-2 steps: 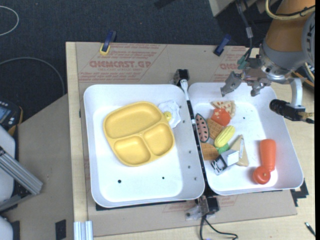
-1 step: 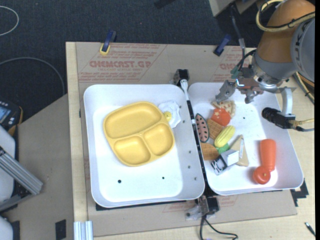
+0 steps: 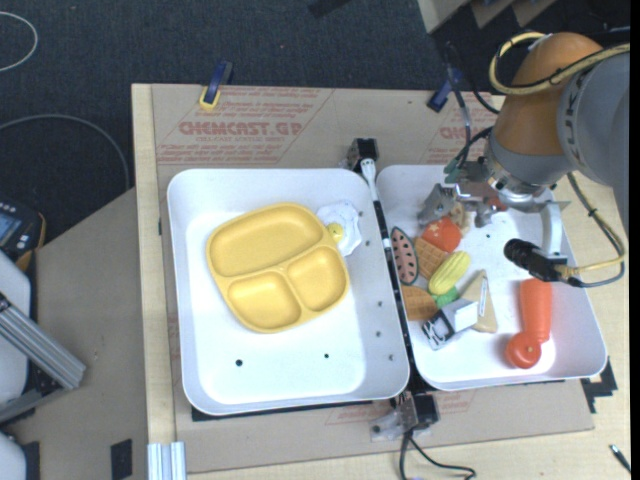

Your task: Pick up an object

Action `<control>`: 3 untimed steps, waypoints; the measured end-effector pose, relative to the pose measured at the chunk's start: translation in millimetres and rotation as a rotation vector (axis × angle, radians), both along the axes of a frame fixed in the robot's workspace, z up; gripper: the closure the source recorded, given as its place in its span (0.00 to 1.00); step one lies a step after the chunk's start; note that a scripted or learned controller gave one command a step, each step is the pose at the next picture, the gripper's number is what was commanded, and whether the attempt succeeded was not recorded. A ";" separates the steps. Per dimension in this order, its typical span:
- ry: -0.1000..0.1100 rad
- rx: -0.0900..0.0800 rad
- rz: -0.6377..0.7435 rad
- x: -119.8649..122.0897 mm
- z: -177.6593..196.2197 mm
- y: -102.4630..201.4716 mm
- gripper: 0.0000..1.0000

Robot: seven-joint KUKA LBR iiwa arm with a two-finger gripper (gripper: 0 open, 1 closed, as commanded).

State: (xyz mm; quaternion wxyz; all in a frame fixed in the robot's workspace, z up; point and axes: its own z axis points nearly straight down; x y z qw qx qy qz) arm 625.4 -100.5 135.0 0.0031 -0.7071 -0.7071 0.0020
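The surface (image 3: 150, 168) carries two white bins side by side. The left bin (image 3: 200, 358) holds a yellow divided plate (image 3: 277, 266), with a small fried-egg toy (image 3: 338, 225) touching its upper right edge. The right bin (image 3: 580, 338) holds a cluster of toy food near its left wall: a watermelon slice (image 3: 404, 255), a tomato (image 3: 441, 235), a corn cob (image 3: 449, 271), a wedge of bread (image 3: 484, 308), and, further right, an orange bottle (image 3: 530, 323) lying on its side. The arm (image 3: 545, 108) reaches in from the right, and its gripper (image 3: 455, 200) sits low over the top of the cluster (just above the tomato). Whether it is grasping anything cannot be told.
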 end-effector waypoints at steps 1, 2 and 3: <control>-0.001 -0.001 0.000 -0.9 -53.1 0.6 0.00; -0.008 -0.001 -0.002 0.8 -38.9 0.3 1.00; -0.014 -0.002 0.002 -2.7 10.8 8.6 1.00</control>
